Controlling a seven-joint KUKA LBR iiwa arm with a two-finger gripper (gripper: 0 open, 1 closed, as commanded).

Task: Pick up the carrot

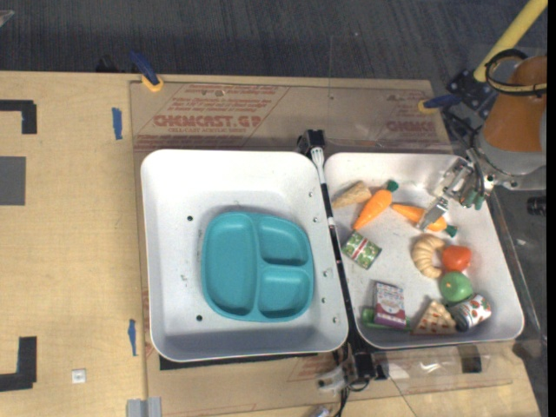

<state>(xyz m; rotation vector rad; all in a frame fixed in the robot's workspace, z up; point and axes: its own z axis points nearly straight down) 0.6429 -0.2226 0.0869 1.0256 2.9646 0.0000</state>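
you have two orange carrots in the right-hand white bin (pixel 508 272), both in its far half. the larger orange plastic carrot with a green tip (pixel 374 207) lies tilted near the bin's far left corner, just beside a tan bread-like piece (pixel 351 194). the thinner orange carrot (pixel 415 215) lies toward the middle of the far half, and its right end sits under the arm's jaws (pixel 437 208). the silver fingers (pixel 432 216) come down onto that end, touching or just over it; you cannot tell whether they are apart or together, nor whether the carrot is between them.

nearer the front edge, the same bin holds a small green-and-white packet (pixel 361 249) by the left wall, a beige ring-shaped pastry (pixel 426 254), a red tomato-like piece (pixel 456 257), a green round piece (pixel 454 286), a purple-and-white carton (pixel 388 304), a tan wedge (pixel 433 318) and a small dark can (pixel 473 312) near the front right corner.

the left-hand white bin (pixel 165 233) carries a teal three-compartment plastic tray (pixel 257 266), set a little toward its front. both bins rest side by side on a cardboard sheet (pixel 217 111) on the bench.
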